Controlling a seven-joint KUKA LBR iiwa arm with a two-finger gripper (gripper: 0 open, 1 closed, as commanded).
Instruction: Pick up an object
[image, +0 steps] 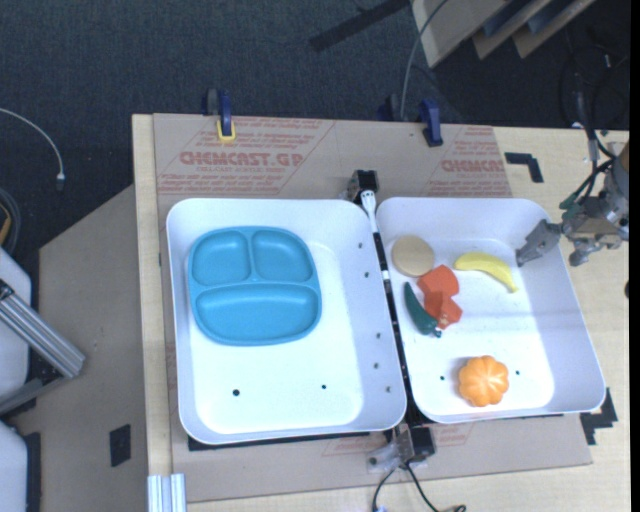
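Reaching in from the right edge, the gripper (556, 241) hangs over the upper right corner of the right white plastic bin (560, 345), its 2 fingers (531, 247) spread apart with nothing between them.

Going left to right: far to the left of the fingers lies the left white plastic bin (280, 400), carrying a blue 3-compartment plastic tray (256, 283). Past the seam between the 2 bins, still left of the fingers, a round tan flat disc (412, 255) sits near the right bin's upper left. Just below it a dark green toy pepper (421, 310) lies against a red blocky toy (441, 295); the 2 touch. Nearest the fingers, just to their lower left, is a yellow toy banana (487, 269), lying on its own with bare bin floor around it. Well below the fingers, toward the front wall, rests an orange toy pumpkin (482, 381), also apart from everything.

The step in hand looks like the approach, with no object chosen yet by contact. The banana seems the sensible target: it is closest and uncrowded. Doing it well would mean centring over the banana's middle, turning the fingers across its narrow width instead of along its curve, descending fully to the bin floor, then closing. The red and green pair risk a clumsy double grasp.
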